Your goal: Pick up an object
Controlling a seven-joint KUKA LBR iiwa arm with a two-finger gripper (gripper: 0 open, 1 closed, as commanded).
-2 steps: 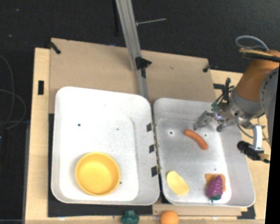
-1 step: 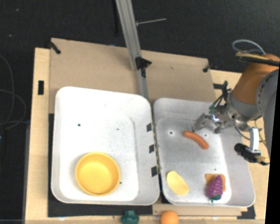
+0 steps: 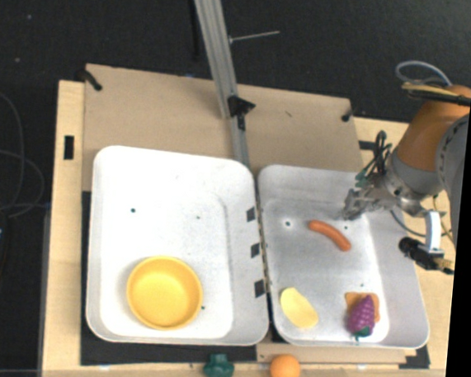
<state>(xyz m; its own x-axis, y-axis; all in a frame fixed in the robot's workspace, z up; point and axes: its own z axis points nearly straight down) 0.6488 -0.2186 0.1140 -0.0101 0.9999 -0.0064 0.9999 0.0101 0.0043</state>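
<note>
Bins, 2 of them, white and shallow, sit side by side on the table (image 3: 160, 110); the left bin (image 3: 169, 185) fills the centre-left of the frame and the right bin (image 3: 302, 190) the centre-right, their inner edges touching.

Right of centre, the grey arm (image 3: 425, 156) with its orange band comes in from the right edge; its claw (image 3: 357, 202) hangs over the upper right part of the right bin, close to the far rim; whether it is released or clenched I cannot tell, and nothing shows in its grasp.

Just below and left of the claw, an orange sausage-shaped object (image 3: 330, 234) lies on the bin floor, slanting down to the right, apart from the claw; in the lower middle of that bin lies a pale yellow piece (image 3: 298, 307); at the lower right a purple grape bunch (image 3: 362, 314) rests against a small orange piece (image 3: 358, 300).

Lower left of centre, a yellow bowl (image 3: 164, 292) stands upright in the left bin's near half.

Along the bottom edge, outside the bins, an orange ball (image 3: 284, 369) and a dark green object (image 3: 218, 368) sit on the table, near each other; a grey metal rail (image 3: 219, 58) runs slantwise from the top of the frame to the gap between the bins.
</note>
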